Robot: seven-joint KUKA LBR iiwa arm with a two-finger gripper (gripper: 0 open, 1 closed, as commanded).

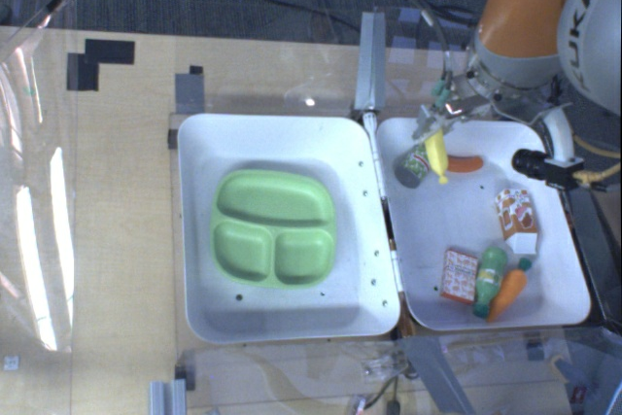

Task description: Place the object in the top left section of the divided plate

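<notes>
1. Pale wooden bench (117, 209) carries two shallow white bins side by side, with dark carpet and loose black cables behind it.
2. Left bin (194, 238) holds a green divided plate (275, 226), which has one long section across the top and two smaller sections below.
3. All three plate sections are bare.
4. Right bin (554, 306) holds the loose items.
5. A yellow banana (437, 156) sits near that bin's upper left corner, standing nearly upright, directly under the gripper (439, 112).
6. The gripper's metal fingers reach down to the banana's top end, and the jaws appear narrow around it, though the grip itself is too small to confirm.
7. A dark round can (412, 169) lies just beside the banana on its left, touching or nearly so.
8. A red sausage (466, 164) lies just to the banana's right.
9. A red-and-white carton (516, 214) rests toward the right side of the bin.
10. Near the bottom lie a small red box (460, 275), a green bottle (490, 281) and an orange carrot (509, 292), packed close together.
11. The arm (530, 5), grey with an orange band, enters from the upper right.
</notes>
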